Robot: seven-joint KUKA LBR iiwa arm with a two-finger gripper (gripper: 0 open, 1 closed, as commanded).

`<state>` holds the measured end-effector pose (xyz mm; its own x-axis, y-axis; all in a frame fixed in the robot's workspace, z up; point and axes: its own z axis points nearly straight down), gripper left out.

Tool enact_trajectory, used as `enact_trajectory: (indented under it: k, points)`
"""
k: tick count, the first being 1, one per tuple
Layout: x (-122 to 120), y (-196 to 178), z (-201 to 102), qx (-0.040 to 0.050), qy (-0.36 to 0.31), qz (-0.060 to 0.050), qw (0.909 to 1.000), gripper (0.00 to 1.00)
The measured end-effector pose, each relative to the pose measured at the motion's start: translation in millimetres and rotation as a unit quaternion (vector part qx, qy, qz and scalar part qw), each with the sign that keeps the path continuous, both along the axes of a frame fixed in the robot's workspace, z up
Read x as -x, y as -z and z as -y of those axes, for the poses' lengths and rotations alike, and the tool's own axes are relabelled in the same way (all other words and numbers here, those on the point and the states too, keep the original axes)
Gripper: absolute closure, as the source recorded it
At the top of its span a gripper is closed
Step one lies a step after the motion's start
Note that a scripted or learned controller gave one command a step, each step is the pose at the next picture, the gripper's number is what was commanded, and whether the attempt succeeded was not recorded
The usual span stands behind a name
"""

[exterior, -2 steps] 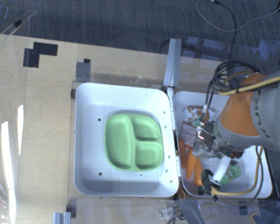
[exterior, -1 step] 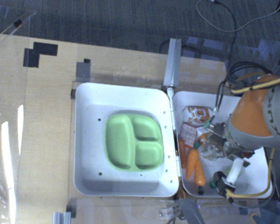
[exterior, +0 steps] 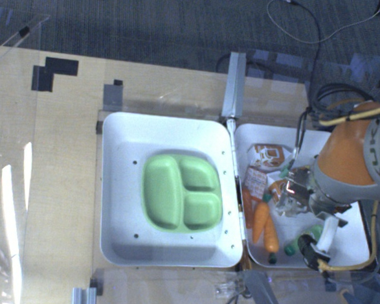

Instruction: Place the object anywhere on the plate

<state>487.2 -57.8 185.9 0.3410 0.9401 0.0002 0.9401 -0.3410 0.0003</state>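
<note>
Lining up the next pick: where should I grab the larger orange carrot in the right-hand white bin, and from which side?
Probably take the larger orange carrot across its thick middle, descending straight from above. It lies flat, lengthwise up-and-down in the view, so closing across its width suits it. A smaller orange carrot lies close beside it, so that gap looks tight.

Plain pale green on the three-compartment plastic plate [exterior: 182,193], no pattern, inside a glossy white shallow left bin [exterior: 114,175]. The matching white right bin [exterior: 359,241] shows two bright orange carrots [exterior: 261,221] and a brown-and-white printed packet [exterior: 269,155]. Pale wooden bench [exterior: 44,190] with blocky black marks [exterior: 53,72]; grey robot arm [exterior: 349,156], banded orange.
</note>
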Motion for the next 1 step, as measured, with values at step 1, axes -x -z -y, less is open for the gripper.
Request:
enact_trajectory:
  k: [1]
  points:
    - [-0.4, -15.6, 44.7, 0.0001, 0.011, 0.001, 0.9999, 1.00]
